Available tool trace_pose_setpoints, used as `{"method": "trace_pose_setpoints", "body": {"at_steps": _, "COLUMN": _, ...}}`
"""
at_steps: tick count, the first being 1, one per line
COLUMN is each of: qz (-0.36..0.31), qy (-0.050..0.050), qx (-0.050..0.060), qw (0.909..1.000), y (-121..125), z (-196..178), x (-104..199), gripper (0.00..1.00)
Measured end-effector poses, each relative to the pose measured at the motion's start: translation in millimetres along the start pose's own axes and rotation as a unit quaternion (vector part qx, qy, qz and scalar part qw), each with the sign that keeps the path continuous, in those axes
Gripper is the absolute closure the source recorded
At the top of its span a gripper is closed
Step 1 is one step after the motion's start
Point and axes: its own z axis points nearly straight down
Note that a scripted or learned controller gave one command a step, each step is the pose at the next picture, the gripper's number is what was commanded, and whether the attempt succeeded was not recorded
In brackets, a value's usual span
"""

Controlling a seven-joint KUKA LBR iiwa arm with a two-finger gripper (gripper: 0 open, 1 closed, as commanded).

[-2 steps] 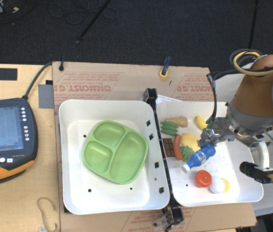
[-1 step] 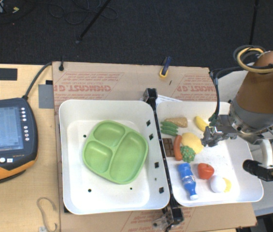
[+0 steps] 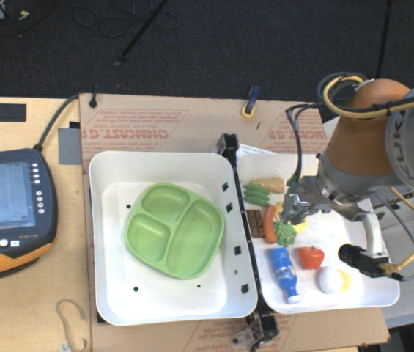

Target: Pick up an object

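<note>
Two shallow white bins sit side by side on the bench, and your arm (image 3: 371, 138) reaches into the right bin (image 3: 371, 288) from its right edge. The gripper (image 3: 293, 210) is low over the middle of that bin's left half, right above a cluster of small toys — a green leafy piece (image 3: 286, 233) and an orange carrot-like piece (image 3: 269, 224) lie directly beneath or beside it.

You are, by the look of it, in the approach or grasp step: the tool is down among the items, but nothing can be seen lifted. Whether the tool's tips are apart or together cannot be told from this angle, since the wrist hides them.

The next move calls for a firm close on one piece and a straight lift — the toys are crowded, so a neighbour may be nudged or dragged along.

Contents of the right bin: a green pod-like vegetable (image 3: 256, 193) and a tan bread-like piece (image 3: 268, 185) near the upper left corner; a blue bottle (image 3: 284, 273) toward the lower left; a red tomato-like piece (image 3: 311, 257) just right of the bottle; a white egg-like ball (image 3: 330, 279) near the lower edge, touching something yellow.

The left bin (image 3: 111, 284) holds a light green divided plate (image 3: 175, 229), lying flat near its centre, with three compartments that hold nothing.
</note>
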Motion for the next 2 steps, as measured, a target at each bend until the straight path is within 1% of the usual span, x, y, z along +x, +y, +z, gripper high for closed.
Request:
{"method": "trace_pose_setpoints", "body": {"at_steps": 1, "qz": 0.001, "qy": -0.001, "qx": -0.002, "qw": 1.0, "y": 1.5, "z": -14.4, "x": 6.0, "gripper": 1.0}}
{"method": "trace_pose_setpoints", "body": {"at_steps": 2, "qz": 0.001, "qy": -0.001, "qx": -0.001, "qw": 1.0, "y": 0.4, "z": -20.0, "x": 15.7, "gripper": 1.0}}
